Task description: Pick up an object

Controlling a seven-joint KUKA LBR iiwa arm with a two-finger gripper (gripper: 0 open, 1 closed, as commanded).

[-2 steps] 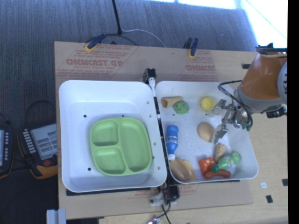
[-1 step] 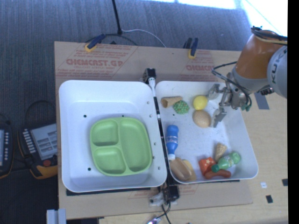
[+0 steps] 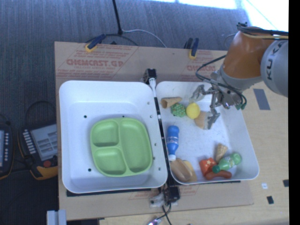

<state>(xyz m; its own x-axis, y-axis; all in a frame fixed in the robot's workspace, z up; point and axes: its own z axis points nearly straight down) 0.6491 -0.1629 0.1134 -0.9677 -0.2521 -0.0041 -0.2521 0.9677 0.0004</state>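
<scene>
Over the right bin (image 3: 243, 139), toward its far end, my tool (image 3: 206, 106) hangs with its fingers spread apart and nothing between them. One finger (image 3: 198, 93) points left toward the far rim, the other (image 3: 213, 117) reaches down just beside a pale tan piece (image 3: 200, 121) on the bin floor; whether it touches that piece I cannot tell. Just left of the tool sit a yellow ball (image 3: 192, 110) and a green bumpy toy (image 3: 178, 109), close together, with a small tan cone (image 3: 170, 101) farther back by the divider. A blue and white bottle (image 3: 172, 140) lies along the left wall of this bin. At the near end are a bread-like roll (image 3: 183, 170), a red-orange toy (image 3: 206, 165), a green toy (image 3: 229, 161) and another cone (image 3: 221, 150), all bunched together. My arm's orange band (image 3: 243, 55) is above the far right corner. On the left, the other bin (image 3: 75, 102) holds a green divided plate (image 3: 121, 146), lying flat. Both bins rest on the tabletop (image 3: 93, 62)
</scene>
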